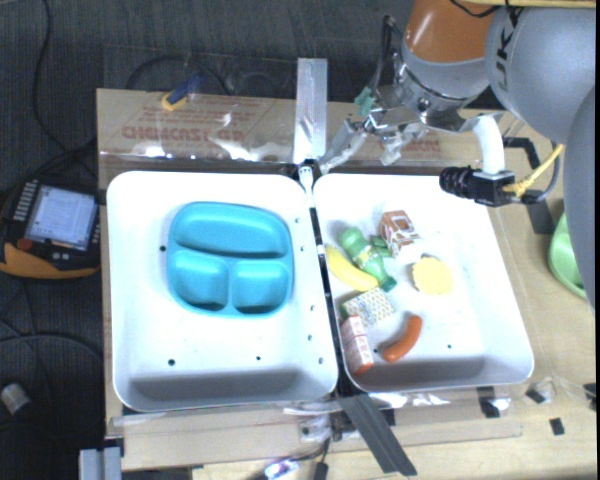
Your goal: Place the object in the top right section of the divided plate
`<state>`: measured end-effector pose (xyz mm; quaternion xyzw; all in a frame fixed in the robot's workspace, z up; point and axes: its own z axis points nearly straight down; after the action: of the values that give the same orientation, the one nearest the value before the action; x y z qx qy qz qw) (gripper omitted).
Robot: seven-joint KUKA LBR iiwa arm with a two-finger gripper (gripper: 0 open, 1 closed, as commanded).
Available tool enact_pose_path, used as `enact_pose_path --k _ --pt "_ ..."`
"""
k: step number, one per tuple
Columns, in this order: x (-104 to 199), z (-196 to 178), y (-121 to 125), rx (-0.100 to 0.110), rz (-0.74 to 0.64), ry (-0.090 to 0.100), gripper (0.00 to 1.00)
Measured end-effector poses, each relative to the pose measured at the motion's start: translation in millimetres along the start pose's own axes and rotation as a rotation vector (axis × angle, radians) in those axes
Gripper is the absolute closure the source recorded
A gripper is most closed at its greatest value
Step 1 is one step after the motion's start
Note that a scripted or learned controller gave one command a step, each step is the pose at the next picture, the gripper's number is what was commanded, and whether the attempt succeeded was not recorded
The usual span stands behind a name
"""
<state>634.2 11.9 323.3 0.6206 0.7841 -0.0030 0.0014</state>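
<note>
Dark carpet surrounds the counter (540,268), on which two white bins sit side by side. The blue divided plate (230,258) lies in the left bin (130,368), unloaded. The gripper (380,133) hangs above the right bin's (500,358) far rim, nothing seen held; its spread cannot be told. A single toy, such as the yellow disc (433,276), would best be lifted high over the shared wall.

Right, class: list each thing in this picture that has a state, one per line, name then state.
blue divided plate: upright in the left bin, all sections bare
hand: raised above the back rim of the right bin, grip not readable
banana: lying flat in the right bin
sausage: lying flat near the front
yellow round piece: lying flat
small carton: tilted, near the back
</note>
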Motion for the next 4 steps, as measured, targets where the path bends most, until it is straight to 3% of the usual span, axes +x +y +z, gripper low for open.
enact_pose_path --k 1,2,3,4 --pt "6.4 -17.0 -33.7 -0.001 -0.214 0.001 0.0" --pt "57.3 -84.6 -45.7 -0.002 -0.269 0.001 0.0" --pt "127.4 -66.0 41.7 -0.001 -0.278 0.002 0.0" --pt "130.0 -111.0 21.3 -0.002 -0.274 0.003 0.0"
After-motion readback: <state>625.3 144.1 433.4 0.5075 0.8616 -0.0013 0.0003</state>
